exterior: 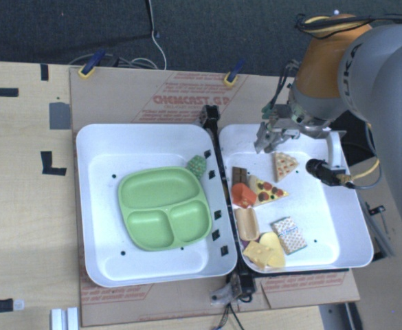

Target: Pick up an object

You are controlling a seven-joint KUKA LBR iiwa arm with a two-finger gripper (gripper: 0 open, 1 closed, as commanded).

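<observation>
My gripper (269, 140) hangs over the back left part of the right bin (328, 215), just above and left of a tan pizza slice (284, 165). Along the bin's left side lie a second pizza slice (269, 190), a red tomato piece (242, 196), a brown bar (239, 175), a bun (247, 223), yellow cheese (264, 252) and a patterned packet (289, 235). I see nothing held by the gripper.
The left bin (104, 158) holds a green divided plate (164, 207) and a small green broccoli (197, 164) by its right wall. A black divider (218, 184) runs between the bins. The arm's grey and orange body (338, 60) fills the upper right.
</observation>
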